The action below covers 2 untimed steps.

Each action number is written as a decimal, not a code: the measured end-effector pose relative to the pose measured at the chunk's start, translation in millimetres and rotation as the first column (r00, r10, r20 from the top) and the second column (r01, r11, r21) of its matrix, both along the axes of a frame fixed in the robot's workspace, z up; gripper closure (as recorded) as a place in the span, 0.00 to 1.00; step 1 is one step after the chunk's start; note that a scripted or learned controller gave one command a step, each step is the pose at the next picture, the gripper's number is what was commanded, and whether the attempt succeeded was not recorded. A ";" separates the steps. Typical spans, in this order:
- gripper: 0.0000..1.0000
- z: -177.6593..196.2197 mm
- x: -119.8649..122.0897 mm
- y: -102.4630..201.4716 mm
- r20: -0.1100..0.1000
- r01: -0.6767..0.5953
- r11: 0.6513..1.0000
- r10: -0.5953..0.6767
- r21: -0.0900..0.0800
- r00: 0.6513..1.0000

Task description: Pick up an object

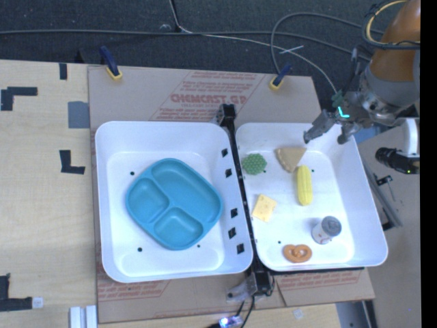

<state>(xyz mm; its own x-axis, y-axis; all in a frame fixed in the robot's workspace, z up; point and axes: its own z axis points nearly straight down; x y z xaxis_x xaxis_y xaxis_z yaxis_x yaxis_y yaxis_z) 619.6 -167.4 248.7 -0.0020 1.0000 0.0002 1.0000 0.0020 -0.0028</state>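
Observation:
The right bin (362, 203) holds a yellow corn cob (304, 185), a tan wedge of bread (290, 158), a green round piece (254, 164), a yellow cheese cube (264, 208), a grey metal fitting (327, 229) and an orange pretzel (297, 253). My gripper (329, 131) hangs above the bin's far right corner, open, with its two dark fingers (314, 132) spread apart and nothing between them. It stands up and to the right of the bread wedge.
The left bin (109, 183) carries a blue divided plate (174, 203). A black divider (235, 183) runs between the bins. Cables (293, 43) loop over the dark area behind the cardboard sheet (205, 94), which two clamps hold down.

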 end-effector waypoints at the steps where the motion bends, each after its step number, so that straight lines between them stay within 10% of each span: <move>1: 0.00 0.5 0.3 0.0 0.001 0.000 1.000 0.000 0.000 1.000; 2: 0.00 -46.5 6.7 2.8 -0.003 -0.001 1.000 0.001 -0.001 1.000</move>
<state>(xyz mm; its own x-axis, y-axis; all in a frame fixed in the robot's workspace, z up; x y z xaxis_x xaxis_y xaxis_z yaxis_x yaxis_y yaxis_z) 626.2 -164.6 202.2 -0.0028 1.0000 -0.0007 1.0000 0.0028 -0.0056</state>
